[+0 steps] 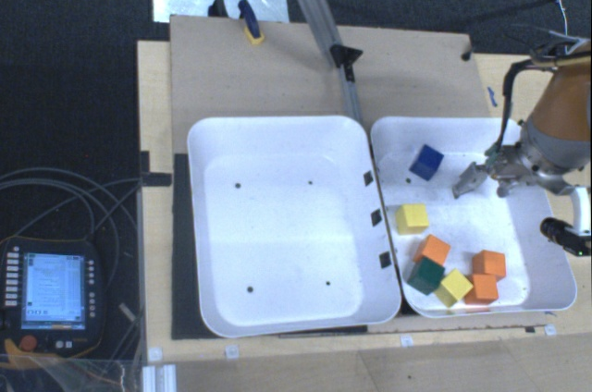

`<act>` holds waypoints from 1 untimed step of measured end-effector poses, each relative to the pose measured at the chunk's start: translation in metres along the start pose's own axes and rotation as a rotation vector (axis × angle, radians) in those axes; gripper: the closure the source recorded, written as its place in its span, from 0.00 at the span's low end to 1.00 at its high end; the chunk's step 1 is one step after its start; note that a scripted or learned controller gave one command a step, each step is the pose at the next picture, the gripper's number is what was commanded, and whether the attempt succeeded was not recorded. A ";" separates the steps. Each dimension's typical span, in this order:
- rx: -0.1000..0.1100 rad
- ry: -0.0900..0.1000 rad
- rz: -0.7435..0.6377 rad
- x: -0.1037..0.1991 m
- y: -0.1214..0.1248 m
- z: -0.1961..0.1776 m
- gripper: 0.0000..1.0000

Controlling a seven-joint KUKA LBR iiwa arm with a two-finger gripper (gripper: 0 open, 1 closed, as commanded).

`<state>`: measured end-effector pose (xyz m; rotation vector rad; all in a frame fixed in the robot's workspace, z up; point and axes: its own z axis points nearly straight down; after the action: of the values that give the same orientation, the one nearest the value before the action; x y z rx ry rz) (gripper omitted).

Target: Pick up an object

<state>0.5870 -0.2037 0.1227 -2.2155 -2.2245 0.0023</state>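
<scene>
The right bin (546, 293) holds several small blocks. A blue block (426, 162) lies near its back left corner and a yellow block (413, 218) sits by the left wall. At the front, an orange block (433, 250), a green block (426, 275), a second yellow block (454, 287) and two more orange blocks (488, 264) cluster together. My gripper (483, 188) hangs over the bin's middle right, to the right of the blue block and apart from it. Its fingers are spread open with nothing between them.
The left bin (277, 140) stands beside the right one, their walls meeting at a row of black clips (376, 217). A slanted grey pole (314, 2) crosses the back of the bench. A teach pendant (51, 293) lies at far left.
</scene>
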 end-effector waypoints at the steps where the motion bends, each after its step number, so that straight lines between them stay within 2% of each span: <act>1: -0.008 -0.002 -0.001 -0.001 0.002 -0.015 1.00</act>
<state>0.5889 -0.2046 0.1376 -2.2195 -2.2309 -0.0040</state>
